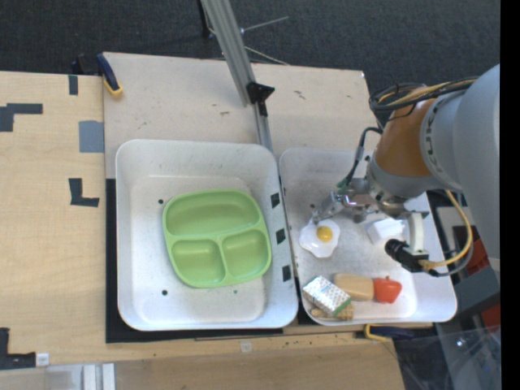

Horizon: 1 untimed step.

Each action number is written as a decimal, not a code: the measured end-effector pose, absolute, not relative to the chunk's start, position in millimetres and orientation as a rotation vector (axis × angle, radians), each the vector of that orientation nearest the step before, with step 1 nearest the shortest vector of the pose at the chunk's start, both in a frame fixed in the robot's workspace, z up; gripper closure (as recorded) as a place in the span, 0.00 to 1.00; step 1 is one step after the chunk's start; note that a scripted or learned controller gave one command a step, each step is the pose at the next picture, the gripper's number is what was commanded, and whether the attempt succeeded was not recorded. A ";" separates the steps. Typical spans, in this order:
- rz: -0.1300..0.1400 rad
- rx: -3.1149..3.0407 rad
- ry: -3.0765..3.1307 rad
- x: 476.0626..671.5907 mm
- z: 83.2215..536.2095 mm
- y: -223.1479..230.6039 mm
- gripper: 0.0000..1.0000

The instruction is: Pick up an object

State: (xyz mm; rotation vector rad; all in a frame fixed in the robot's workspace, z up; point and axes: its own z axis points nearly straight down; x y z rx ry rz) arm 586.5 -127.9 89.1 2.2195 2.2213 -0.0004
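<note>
We cannot tell our gripper's (351,199) state; the fried egg (319,238) lies just below-left, so we centre first.

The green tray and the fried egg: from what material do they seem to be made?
The green tray, in the left bin, looks like moulded plastic with a matte finish: uniform colour, rounded dividers. The fried egg, in the right bin, is probably a plastic or rubber toy, with a flat white and a yolk that looks slightly glossy.

In the right bin lie a fried egg (318,238) flat at left, with a patterned packet (327,296), tan bread (354,286) and red pepper (387,289) along the near edge
</note>
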 end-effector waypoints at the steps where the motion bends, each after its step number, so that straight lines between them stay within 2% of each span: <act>1: 0.001 2.218 2.223 586.8 100.2 -127.2 1.00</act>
